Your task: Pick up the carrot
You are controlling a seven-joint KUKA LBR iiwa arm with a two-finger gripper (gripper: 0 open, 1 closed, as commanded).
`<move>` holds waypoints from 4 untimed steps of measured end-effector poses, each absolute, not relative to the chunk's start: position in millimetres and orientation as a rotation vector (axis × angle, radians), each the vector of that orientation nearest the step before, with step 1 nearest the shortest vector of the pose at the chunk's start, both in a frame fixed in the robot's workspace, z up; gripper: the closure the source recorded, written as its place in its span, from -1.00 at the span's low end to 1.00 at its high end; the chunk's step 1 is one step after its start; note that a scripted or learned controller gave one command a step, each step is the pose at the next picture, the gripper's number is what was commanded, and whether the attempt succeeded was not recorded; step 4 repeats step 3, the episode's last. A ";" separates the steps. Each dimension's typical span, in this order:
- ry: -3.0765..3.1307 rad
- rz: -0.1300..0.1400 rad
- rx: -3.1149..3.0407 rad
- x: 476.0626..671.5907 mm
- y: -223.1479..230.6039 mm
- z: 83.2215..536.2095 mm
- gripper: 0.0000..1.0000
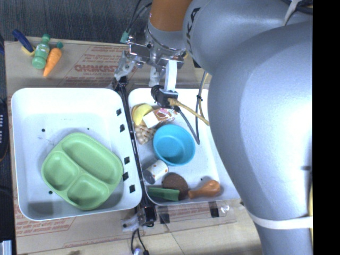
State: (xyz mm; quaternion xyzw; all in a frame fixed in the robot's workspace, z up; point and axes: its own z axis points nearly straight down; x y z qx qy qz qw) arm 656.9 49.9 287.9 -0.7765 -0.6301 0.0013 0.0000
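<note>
Carrot (51, 61): small, orange with a green top; lies on the bare bench (90, 62), outside both bins, beyond the far left corner of the left bin (21, 105); pointed end towards the lower left, green end towards the upper right; close against a green bottle (41, 52) on its left; a blue and yellow item (22, 40) lies further left, near the bench's edge. Fingers (123, 74): hang below the orange band of the grey arm (255, 89), over the far rim where the two bins meet; whether they stand apart or together cannot be told from this slant; the carrot lies well apart from them, off to their left in the camera view and slightly further back, with a stretch of brown, red-printed bench between. Left bin: holds one pale green divided plate (81, 169) of three compartments, set askew. Right bin (212, 163): yellow banana (139, 112) in the far left corner; a wrapped packet (162, 116) just beside it; blue bowl (173, 144), upright, near the middle; ribbed shell-like piece (142, 135) against the left wall; white cup (156, 170) on its side, just in front of the bowl; brown rounded item (175, 181); dark green item (163, 194) along the near wall; brown drumstick-shaped toy (204, 189) towards the near right.
</note>
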 end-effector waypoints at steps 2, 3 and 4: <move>-1.203 0.021 -2.898 653.0 96.2 339.1 -1.00; -1.289 -0.004 -2.865 645.8 65.6 477.3 -1.00; -1.289 -0.004 -2.865 645.8 65.6 477.3 -1.00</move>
